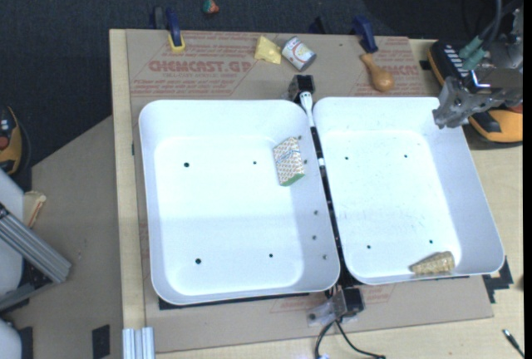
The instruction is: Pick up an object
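Gripper [453,110] hovered at right bin [486,208] far rim, grip state unclear; approach stage. Next: swing toward patterned packet [288,160] in left bin [150,183].

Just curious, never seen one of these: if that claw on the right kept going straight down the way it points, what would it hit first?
Probably the right bin, at its far right rim, since the gripper hangs about over that corner. No object lies under it; the tan piece sits at the near edge. Depth is hard to judge here.
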`<state>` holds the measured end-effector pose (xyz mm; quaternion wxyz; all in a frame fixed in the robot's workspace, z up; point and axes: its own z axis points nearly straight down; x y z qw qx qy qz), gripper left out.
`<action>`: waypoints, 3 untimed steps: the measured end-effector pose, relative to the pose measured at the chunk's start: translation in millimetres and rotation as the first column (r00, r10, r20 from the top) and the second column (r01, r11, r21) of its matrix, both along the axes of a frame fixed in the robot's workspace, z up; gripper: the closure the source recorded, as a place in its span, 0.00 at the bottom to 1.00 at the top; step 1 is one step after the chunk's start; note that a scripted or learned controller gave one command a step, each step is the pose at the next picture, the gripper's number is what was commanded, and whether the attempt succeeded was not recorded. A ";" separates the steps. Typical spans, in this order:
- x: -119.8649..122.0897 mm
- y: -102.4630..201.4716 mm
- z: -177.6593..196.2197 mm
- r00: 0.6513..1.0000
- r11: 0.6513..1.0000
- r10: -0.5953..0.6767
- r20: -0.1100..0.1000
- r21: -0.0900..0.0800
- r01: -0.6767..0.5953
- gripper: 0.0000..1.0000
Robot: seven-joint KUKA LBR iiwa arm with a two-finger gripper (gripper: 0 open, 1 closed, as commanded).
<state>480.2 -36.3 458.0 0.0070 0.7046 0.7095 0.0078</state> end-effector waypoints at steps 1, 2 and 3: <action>-1.5 -118.8 4.0 1.000 1.000 -0.019 -0.016 -0.007 0.019 1.00; -1.6 -2.3 -109.3 0.999 1.000 0.005 -0.034 0.003 -0.005 1.00; 10.9 84.8 -76.1 1.000 1.000 0.003 -0.015 0.000 -0.003 1.00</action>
